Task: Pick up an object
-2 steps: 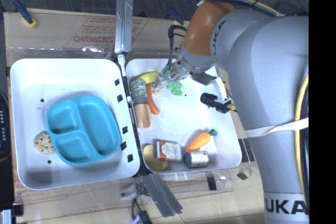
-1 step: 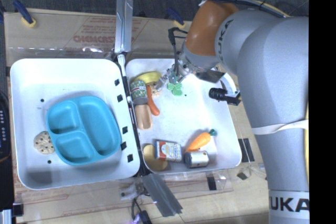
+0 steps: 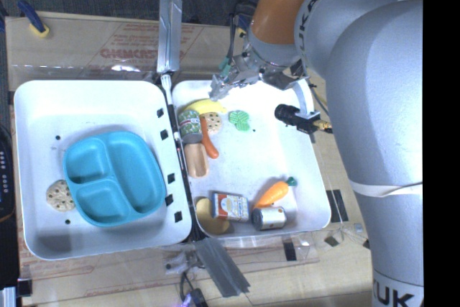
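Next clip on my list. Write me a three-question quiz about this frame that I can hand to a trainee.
1. True or false: the blue divided plate lies in the right bin.
2. Multiple choice: what lies just left of the blue divided plate? A) a cookie B) a carrot C) a can
3. Fill in: the gripper hovers over the right bin's ____ edge in the picture.

Key
1. False; it lies in the left bin.
2. A; the cookie. The carrot and can are in the right bin.
3. Top, near the banana.
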Controlling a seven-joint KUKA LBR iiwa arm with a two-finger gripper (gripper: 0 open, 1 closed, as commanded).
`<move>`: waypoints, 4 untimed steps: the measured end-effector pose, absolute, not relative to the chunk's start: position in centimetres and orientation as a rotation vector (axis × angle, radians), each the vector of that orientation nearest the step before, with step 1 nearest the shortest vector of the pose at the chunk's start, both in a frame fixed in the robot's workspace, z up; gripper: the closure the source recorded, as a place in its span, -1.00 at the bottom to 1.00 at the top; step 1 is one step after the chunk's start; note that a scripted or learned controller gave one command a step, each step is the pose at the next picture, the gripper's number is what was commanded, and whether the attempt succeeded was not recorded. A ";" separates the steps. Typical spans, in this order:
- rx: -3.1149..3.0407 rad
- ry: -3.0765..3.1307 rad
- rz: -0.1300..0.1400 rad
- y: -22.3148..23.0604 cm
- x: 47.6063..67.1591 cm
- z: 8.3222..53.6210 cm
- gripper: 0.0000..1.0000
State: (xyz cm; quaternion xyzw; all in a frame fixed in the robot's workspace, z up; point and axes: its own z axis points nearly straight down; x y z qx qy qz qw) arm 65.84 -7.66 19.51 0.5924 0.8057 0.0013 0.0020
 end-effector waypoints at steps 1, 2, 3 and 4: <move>1.797 2.585 -0.008 -10.6 61.9 11.4 1.00; 2.100 2.335 0.002 -4.7 65.8 19.4 1.00; 1.815 2.562 -0.001 -8.7 60.9 11.3 1.00; 2.103 2.331 0.003 -3.4 65.8 19.4 1.00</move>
